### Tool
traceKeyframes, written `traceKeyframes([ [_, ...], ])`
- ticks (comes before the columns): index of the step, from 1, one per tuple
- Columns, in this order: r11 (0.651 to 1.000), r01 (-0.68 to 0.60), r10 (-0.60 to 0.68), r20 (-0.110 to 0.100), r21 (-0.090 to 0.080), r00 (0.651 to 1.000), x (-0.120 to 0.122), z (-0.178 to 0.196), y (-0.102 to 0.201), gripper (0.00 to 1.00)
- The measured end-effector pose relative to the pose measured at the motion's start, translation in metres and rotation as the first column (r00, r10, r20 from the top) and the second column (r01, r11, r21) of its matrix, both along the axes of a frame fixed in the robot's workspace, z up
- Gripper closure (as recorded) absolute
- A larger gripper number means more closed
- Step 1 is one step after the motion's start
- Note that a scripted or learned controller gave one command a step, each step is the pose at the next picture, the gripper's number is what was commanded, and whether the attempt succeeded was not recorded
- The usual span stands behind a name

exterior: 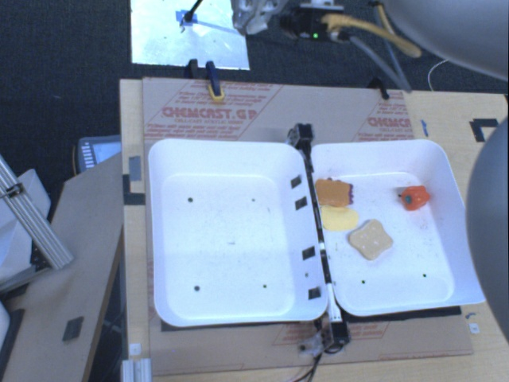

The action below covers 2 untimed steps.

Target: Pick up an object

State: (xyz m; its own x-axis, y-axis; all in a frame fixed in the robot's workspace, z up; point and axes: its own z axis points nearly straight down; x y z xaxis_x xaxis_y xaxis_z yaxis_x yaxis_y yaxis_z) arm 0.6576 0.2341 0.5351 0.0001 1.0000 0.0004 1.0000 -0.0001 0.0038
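My tool [253,6] hangs high beyond the far edge of the surface [262,106], its grip state beyond my telling, leaving the right bin [445,213] unobstructed where toast [371,239], a yellow slice [340,219], a brown-and-purple piece [335,192] and an orange item [413,197] await picking.

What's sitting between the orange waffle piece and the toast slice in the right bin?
A flat yellow piece lies between the waffle and the toast.

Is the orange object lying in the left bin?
No, the orange object lies in the right bin, near its far right side, apart from the toast-shaped piece and the yellow piece.
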Motion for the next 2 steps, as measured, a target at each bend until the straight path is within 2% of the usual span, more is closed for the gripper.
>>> traceKeyframes([
  [1, 1.000, 0.000, 0.000, -0.001, 0.000, 1.000, 0.0109, 0.0002, 0.0000, 1.00],
  [2, 1.000, -0.001, 0.001, -0.002, 0.000, 1.000, 0.0107, -0.0004, 0.0003, 0.00],
])
